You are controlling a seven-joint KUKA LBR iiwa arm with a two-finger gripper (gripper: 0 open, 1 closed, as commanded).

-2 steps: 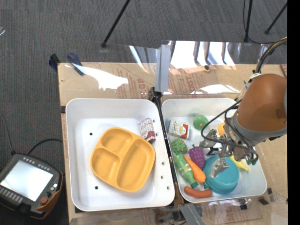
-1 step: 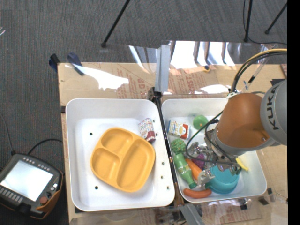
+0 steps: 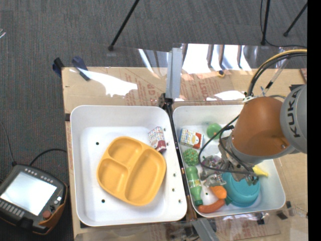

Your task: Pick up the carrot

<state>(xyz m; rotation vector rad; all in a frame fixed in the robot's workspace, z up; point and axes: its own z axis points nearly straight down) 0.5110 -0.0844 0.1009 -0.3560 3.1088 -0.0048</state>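
Observation:
The carrot (image 3: 218, 191) is a short orange piece lying in the right bin (image 3: 279, 195), near its front, against the left side of a blue bowl (image 3: 243, 194). My gripper (image 3: 216, 174) hangs just above and behind the carrot, low over the bin's middle. The orange wrist band (image 3: 258, 127) and cables hide much of the bin behind it. Nothing visible is held in the gripper.
A reddish sausage-shaped toy (image 3: 212, 207) lies in front of the carrot. A green bottle (image 3: 194, 185), a green knobbly toy (image 3: 190, 156), a juice carton (image 3: 190, 137), a green ball (image 3: 214, 130) and a yellow piece (image 3: 261, 171) share the right bin. The left bin (image 3: 80, 134) holds a yellow divided plate (image 3: 131, 170) and a small can (image 3: 157, 138).

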